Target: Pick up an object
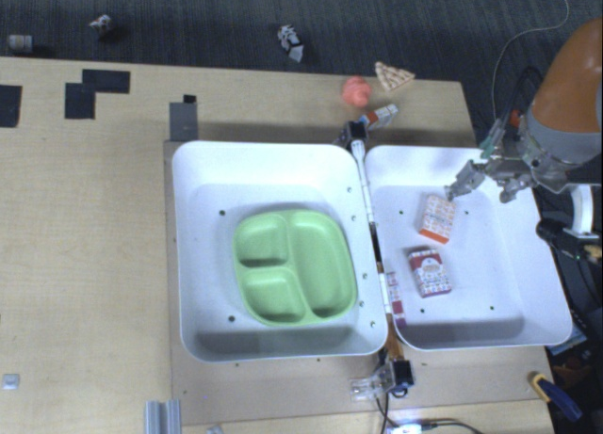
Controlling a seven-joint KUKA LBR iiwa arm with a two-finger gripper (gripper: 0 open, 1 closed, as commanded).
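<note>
In the right bin point(490, 329) lie two small boxes. An orange and white box point(435, 218) rests near the middle, and a red and white box point(429, 272) lies just below it. My gripper point(488, 180) hangs over the upper right part of that bin, to the right of and slightly above the orange box. Its two fingers point(464, 182) stand spread apart with nothing between them. The orange band of the arm point(570, 84) sits above it at the right edge.
The left bin point(203, 234) holds a green divided tray point(294, 266). Beyond the bins on the bench lie a pink ball point(356, 91), a pizza-slice toy point(394, 75) and a small tube point(377, 119). Cables run at the right edge.
</note>
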